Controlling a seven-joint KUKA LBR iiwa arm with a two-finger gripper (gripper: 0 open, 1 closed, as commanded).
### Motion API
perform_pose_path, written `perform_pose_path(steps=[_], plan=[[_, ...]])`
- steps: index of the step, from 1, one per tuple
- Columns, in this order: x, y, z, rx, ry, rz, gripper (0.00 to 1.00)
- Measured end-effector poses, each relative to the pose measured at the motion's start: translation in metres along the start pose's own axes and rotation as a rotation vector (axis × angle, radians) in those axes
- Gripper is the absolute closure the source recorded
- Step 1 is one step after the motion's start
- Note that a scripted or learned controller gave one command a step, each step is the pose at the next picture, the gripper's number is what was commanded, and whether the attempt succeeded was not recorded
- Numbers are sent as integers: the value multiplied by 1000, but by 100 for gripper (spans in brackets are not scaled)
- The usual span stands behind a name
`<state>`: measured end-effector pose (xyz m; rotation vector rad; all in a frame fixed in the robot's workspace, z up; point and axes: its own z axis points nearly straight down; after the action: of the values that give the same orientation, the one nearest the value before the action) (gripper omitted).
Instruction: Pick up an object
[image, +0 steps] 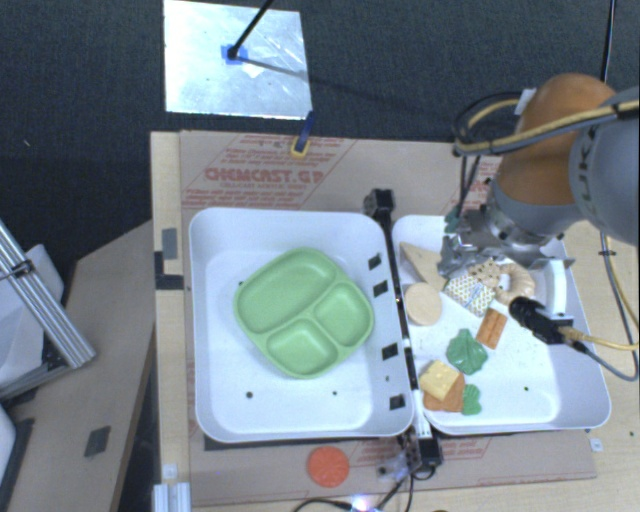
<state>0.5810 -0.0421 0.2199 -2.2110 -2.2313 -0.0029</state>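
Over the right bin (585, 400) the gripper (465, 255) hung low at the far end of the toy food pile (465, 340), can't tell how it was set, and nothing looked lifted yet, so the pick was pretty much all left to do.

The grey arm (600, 170) reached in from the right, its orange band (545, 140) bulging above the wrist. It bent downward over the back part of the right bin (580, 400). The gripper (468, 262) hung low just above that bin's floor, near its back left corner.
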Motion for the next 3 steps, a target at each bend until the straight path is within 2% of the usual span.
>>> perform_pose_path(steps=[1,3], plan=[[45,1,1,0,1,-1,100],[123,-15,-13,1,0,1,100]])
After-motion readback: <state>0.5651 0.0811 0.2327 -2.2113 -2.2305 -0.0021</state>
